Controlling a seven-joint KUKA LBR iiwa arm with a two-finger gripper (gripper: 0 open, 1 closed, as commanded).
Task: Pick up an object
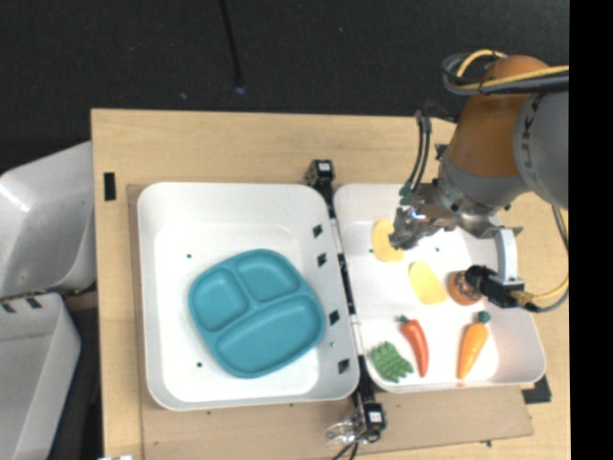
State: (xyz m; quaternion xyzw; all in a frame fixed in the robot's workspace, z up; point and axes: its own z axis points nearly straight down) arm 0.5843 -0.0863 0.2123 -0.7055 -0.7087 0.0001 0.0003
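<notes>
I'm reaching in from the right, my grey arm with its orange band [493,113] over the far right corner of the desk [239,142]. My gripper [410,226] hangs low over the right bin [522,353], at its far left part, right above a flat yellow piece [385,245]. How wide my gripper stands, I cannot tell from up here; it's a dark cluster of metal, and nothing shows clearly between its tips.

Down in that right bin: the flat yellow piece sits partly under my gripper, and just beside it, nearer the camera, lies a second pale yellow chunk [427,283]. To its right there's a small brown round thing [465,287], close against the black part of my tooling. Along the near edge, a green leafy item [392,360] sits in the left corner, a red-orange carrot [415,345] just beside it, and a lighter orange carrot [472,347] a bit further right, apart from the first.

Over in the left bin [163,218], a blue divided plate [256,310] lies flat, three compartments facing up.
</notes>
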